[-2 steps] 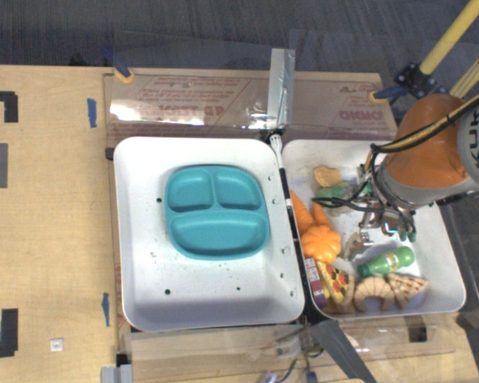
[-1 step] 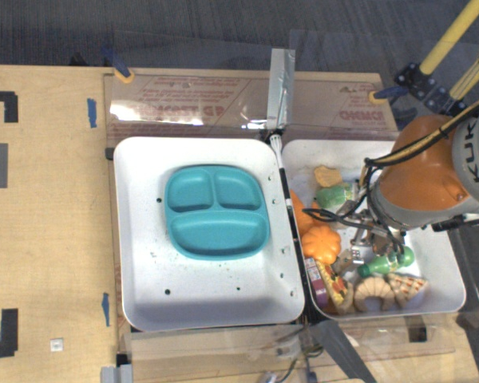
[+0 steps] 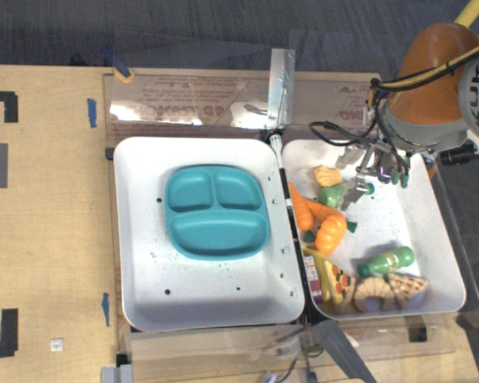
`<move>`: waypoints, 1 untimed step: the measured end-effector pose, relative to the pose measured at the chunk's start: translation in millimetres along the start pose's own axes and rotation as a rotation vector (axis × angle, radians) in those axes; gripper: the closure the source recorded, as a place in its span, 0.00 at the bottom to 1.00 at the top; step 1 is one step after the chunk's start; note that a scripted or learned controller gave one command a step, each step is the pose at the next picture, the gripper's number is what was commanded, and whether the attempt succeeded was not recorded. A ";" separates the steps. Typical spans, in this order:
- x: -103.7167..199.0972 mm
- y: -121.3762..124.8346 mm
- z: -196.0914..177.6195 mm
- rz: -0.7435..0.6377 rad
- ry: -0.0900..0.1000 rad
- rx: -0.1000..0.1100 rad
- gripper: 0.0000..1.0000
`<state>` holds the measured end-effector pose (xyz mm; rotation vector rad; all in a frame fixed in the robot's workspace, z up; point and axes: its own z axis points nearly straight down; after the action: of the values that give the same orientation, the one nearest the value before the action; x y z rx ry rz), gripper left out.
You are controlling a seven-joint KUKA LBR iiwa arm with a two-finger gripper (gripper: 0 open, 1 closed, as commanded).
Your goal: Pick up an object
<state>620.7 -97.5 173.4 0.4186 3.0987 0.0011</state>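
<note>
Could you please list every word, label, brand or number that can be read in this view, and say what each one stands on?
"KU": large dark letters on the arm's pale housing, cut off at the view's right edge.
Red print on the cardboard sheet behind the bins: too blurred and glare-covered to read.
Small square tag on the bench: too small to read.
Nothing readable on the teal plate or the toy food.

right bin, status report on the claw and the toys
Claw low over right bin, upper left part. Nothing seen between its fingers. Green toy and carrot just beside. Teal plate in left bin.
</note>
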 end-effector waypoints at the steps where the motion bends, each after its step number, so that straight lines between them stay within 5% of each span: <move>1: 42.3 -24.6 72.7 0.022 -0.002 0.000 0.00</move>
<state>574.5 -110.1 100.0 0.4521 3.0918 0.0003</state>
